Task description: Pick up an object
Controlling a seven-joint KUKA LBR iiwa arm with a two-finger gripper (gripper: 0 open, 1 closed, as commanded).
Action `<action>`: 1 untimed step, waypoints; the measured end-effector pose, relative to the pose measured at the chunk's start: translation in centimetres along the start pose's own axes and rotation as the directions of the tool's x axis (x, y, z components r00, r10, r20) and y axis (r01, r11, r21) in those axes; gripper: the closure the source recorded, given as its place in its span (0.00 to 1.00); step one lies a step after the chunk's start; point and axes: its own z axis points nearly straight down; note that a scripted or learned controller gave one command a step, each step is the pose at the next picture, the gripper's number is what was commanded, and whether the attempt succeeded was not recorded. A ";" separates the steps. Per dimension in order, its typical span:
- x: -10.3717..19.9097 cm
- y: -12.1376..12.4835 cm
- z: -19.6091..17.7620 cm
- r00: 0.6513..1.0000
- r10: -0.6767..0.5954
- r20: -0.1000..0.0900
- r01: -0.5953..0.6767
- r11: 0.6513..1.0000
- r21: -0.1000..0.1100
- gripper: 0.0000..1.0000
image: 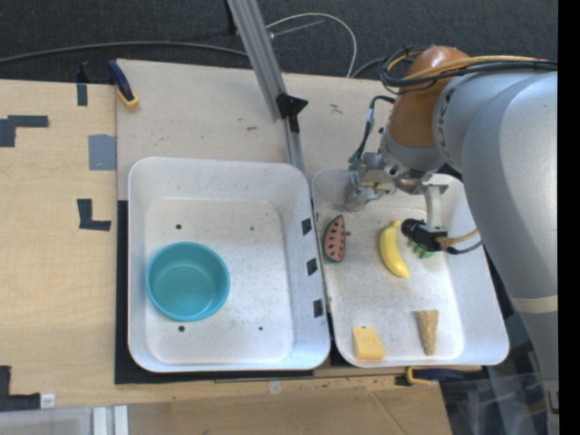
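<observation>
1. Jaws sit low over the far left corner of the right bin [489, 338]; from this angle I can't tell how far apart they stand, and I see nothing between them
2. Behind them the grey arm [507, 152] comes in from the right and covers that bin's far right corner
3. Both bins are shallow, white and speckled, sitting side by side on a pale wooden worktop [54, 243] marked with bits of black tape, and dark floor shows beyond its far edge
4. A blue bowl [188, 281] stands upright in the left bin [217, 172], near its front left, with plenty of bare floor around it
5. A slanted metal pole [258, 43] comes down to where the two bins meet at the back
6. In the right bin, the watermelon slice [335, 238] lies just beside the left wall, close in front of the jaws, with its long axis running front to back
7. The banana [392, 250] lies near the middle, apart from the slice, also running roughly front to back with its near end angled a little to the right
8. Open bin floor separates the slice and the banana, and there is more in front of them
9. A yellow block [367, 343] sits close to the front rim
10. An ice-cream cone [427, 330] lies to the right of the block, its wide end away from the front rim and its tip pointing towards it
</observation>
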 end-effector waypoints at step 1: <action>-0.6 0.0 -6.2 1.000 0.002 -0.001 -0.002 1.000 -0.011 1.00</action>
